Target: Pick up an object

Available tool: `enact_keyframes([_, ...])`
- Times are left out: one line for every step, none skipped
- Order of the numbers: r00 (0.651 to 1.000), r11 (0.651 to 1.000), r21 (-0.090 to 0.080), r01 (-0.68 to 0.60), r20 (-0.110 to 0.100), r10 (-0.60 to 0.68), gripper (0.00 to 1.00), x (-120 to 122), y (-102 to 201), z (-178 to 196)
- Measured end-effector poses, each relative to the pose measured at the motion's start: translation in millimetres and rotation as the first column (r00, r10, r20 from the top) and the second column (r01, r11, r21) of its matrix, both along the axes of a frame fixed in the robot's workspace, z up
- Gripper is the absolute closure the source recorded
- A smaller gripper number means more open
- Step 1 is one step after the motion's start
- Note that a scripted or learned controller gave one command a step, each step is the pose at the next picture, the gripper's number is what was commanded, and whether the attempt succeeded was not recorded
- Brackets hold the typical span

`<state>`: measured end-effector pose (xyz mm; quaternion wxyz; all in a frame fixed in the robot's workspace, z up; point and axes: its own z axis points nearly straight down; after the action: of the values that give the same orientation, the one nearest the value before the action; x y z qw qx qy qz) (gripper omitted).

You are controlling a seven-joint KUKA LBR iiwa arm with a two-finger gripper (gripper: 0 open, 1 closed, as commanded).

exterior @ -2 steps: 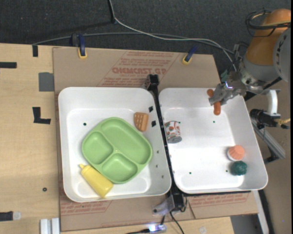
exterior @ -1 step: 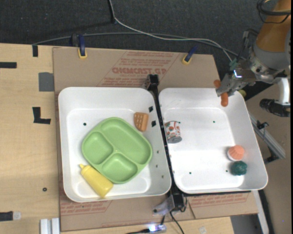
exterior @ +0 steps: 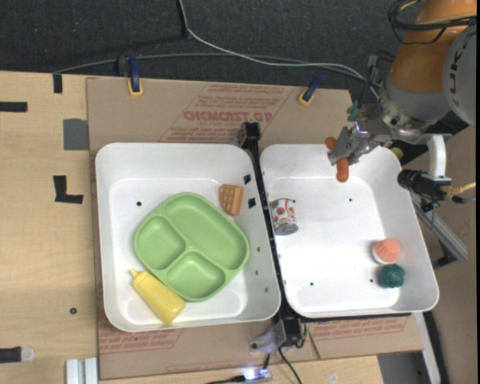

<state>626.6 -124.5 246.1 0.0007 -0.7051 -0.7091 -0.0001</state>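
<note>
My gripper hangs over the far edge of the right bin. It is shut on a small orange-red sausage-shaped piece, which sticks out below the fingers, with an orange end showing at the gripper's upper left. In the same bin lie a small white cup with red markings near the left wall, and an orange-pink ball and a dark green lump at the near right.
The left bin holds a green divided plate, a yellow squeeze bottle at its near left corner, and a tan waffle-like piece by the divider. A cable runs along the back of the bench.
</note>
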Motion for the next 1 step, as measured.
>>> enact_keyframes([1.0,1.0,0.001,0.0,-0.003,0.0,1.0,-23.5,54.7,-6.0])
